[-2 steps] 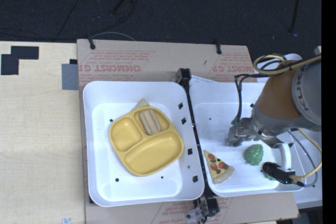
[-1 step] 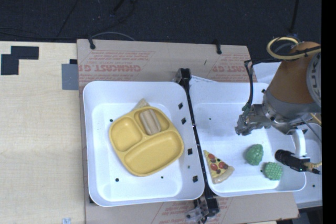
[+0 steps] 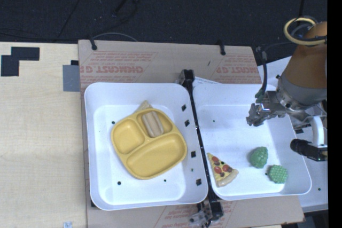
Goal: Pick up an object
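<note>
In the right bin (image 3: 235, 115) lie a pizza slice toy (image 3: 222, 169) near the front left, a round green toy (image 3: 259, 157) and a smaller textured green piece (image 3: 277, 173) at the front right. My gripper (image 3: 257, 115) hangs over the right bin's right-hand part, above and behind the round green toy, with nothing visible between its fingers. The left bin (image 3: 104, 115) holds a yellow divided plate (image 3: 148, 146) with a tan hot-dog-like piece (image 3: 153, 123) in one compartment.
A black divider (image 3: 193, 131) runs between the two bins. Both bins rest on a cardboard sheet (image 3: 160, 64). The arm's grey body and orange band (image 3: 307, 67) rise at the right, with a black cable part (image 3: 307, 149) near the bin's right rim.
</note>
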Controlling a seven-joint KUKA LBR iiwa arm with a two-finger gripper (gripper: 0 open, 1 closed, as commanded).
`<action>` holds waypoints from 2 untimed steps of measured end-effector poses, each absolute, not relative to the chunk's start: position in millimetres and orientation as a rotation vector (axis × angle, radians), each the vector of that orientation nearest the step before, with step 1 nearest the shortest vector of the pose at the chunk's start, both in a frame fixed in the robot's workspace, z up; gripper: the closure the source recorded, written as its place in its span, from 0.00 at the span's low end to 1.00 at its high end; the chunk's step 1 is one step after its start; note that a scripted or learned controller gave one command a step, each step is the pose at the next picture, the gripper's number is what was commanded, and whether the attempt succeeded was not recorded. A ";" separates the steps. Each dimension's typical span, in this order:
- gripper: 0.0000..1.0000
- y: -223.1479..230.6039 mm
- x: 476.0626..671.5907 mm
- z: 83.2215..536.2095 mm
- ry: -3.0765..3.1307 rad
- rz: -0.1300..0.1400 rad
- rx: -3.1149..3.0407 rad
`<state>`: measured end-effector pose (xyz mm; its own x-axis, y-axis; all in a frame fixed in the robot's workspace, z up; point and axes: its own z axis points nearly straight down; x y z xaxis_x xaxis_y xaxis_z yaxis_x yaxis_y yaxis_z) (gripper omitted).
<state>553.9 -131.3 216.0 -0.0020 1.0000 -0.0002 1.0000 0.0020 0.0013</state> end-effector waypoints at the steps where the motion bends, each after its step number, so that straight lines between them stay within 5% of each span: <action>1: 1.00 -129.4 564.5 269.8 2.222 0.002 2.218; 2: 1.00 -89.3 551.7 266.1 2.226 -0.004 2.222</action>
<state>551.7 -89.3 266.1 -0.0017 1.0000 0.0007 1.0000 0.0017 -0.0040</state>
